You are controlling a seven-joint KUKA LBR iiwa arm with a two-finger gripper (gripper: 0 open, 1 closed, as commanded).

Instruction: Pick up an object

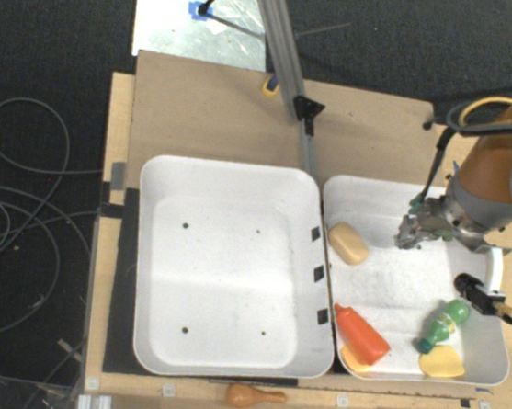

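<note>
**Figure: Arm over the right bin, no object taken yet**

Working from largest to smallest, you see first the surface (212, 110), a tan board carrying two shallow white bins. The left bin (161, 187) lies well away from the jaws (408, 234), across the divider. The right bin (395, 202) is the one the arm (501, 173) reaches into; the jaws hang near its far wall, and nothing shows between them. Whether they are spread or closed you cannot tell at this size.

Next, the candidates. The tan oval block (349, 245) lies just beside the jaws, toward the divider and slightly nearer the camera. Judged by shape, it is light, rigid and rounded, so it may roll or squirt out; take it across its short axis, at the middle. The orange wedge (362, 335) rests against the near wall, well apart from the jaws; its tilt against the bin rim makes a clean pinch doubtful. The green bottle (442, 326) and the yellow piece (443, 363) lie in the near corner on the arm's side, touching or nearly so; crowding there risks a double contact. The smooth bottle would probably slip unless gripped at its body.

Smallest, an orange-brown pear shape (256, 395) lies on the surface beyond the bins' near edge, well away from the jaws.
</note>
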